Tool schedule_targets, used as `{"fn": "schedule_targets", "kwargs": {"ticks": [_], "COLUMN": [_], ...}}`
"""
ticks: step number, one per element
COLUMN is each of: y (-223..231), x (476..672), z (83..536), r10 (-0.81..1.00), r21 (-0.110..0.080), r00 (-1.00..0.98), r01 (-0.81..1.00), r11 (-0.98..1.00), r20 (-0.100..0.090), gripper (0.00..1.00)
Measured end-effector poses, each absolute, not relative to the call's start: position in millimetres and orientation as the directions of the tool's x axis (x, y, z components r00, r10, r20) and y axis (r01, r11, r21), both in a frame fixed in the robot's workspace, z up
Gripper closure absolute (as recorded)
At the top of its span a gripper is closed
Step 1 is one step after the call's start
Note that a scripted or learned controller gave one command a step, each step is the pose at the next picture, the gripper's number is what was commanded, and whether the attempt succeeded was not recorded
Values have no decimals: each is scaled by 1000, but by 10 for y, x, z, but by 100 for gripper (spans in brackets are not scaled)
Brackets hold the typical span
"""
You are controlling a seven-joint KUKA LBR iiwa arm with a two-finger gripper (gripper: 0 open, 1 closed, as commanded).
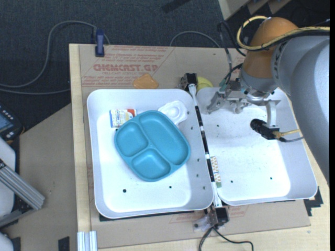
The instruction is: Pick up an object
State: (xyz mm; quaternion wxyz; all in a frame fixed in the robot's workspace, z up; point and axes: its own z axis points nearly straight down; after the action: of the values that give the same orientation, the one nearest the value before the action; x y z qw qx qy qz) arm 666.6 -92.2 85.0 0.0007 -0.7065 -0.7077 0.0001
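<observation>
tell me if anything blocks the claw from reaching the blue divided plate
Yes: the raised rims where the two shallow white bins meet lie between the claw, over the right bin's far end, and the blue divided plastic plate in the left bin.

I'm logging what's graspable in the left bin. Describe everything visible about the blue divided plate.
The blue divided plastic plate is rounded, smooth and glossy, with three shallow compartments split by raised ridges. It lies flat, open side up, turned at a slant in the left white bin. Its upper edge overlaps a small printed packet and a white cup-like piece.
</observation>
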Motion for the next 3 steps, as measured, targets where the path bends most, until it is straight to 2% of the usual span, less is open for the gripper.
{"fn": "schedule_targets", "kwargs": {"ticks": [1,3], "y": [-1186,-964], "x": [6666,6665], "z": [849,849], "r10": [1000,1000], "r21": [1,-1], "r00": [1,-1], "r01": [1000,1000], "r11": [-1,1], "r20": [-1,0], "gripper": [0,0]}}
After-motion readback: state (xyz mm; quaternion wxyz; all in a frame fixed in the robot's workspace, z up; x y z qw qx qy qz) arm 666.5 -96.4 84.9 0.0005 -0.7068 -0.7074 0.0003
